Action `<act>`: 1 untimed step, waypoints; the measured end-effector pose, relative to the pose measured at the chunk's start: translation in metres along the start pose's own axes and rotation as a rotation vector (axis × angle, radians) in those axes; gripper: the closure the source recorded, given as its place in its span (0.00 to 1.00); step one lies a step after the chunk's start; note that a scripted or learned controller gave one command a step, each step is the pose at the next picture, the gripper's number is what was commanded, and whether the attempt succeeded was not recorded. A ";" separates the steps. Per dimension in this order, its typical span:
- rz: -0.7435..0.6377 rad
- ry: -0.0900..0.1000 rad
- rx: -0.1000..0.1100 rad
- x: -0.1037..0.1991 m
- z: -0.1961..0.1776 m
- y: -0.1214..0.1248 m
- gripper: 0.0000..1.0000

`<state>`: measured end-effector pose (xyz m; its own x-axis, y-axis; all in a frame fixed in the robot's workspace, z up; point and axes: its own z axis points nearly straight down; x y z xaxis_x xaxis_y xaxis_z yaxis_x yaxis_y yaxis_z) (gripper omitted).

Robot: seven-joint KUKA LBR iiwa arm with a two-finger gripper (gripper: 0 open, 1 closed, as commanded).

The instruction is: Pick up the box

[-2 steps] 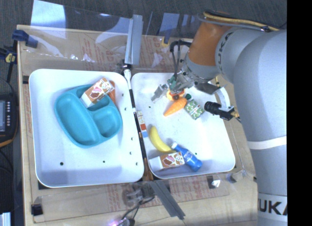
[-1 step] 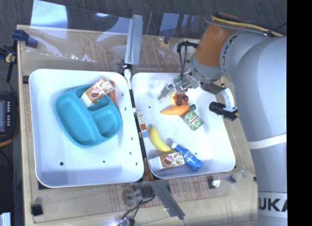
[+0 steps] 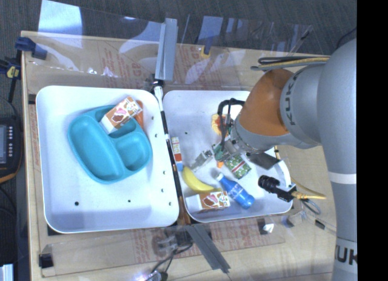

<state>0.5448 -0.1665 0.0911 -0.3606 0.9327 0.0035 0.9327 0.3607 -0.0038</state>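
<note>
Reaching in from the right of the frame, the arm (image 3: 285, 107) puts its gripper (image 3: 225, 152) low over the clutter in the right bin (image 3: 194, 107); can't tell the gripper's state. One box (image 3: 213, 200) lies flat at that bin's lower edge, just below the banana (image 3: 195, 179) and beside the blue bottle (image 3: 235, 192), clear of the gripper. A second box (image 3: 123, 113) leans on the blue tray (image 3: 109, 146) in the left bin (image 3: 54, 201), upper-left. Judging by the pose, it's lined up for the nearer box
</note>
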 end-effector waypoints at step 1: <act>0.001 0.000 0.000 0.000 0.000 0.000 0.00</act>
<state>0.5448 -0.1669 0.0912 -0.3601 0.9329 0.0032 0.9329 0.3601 -0.0035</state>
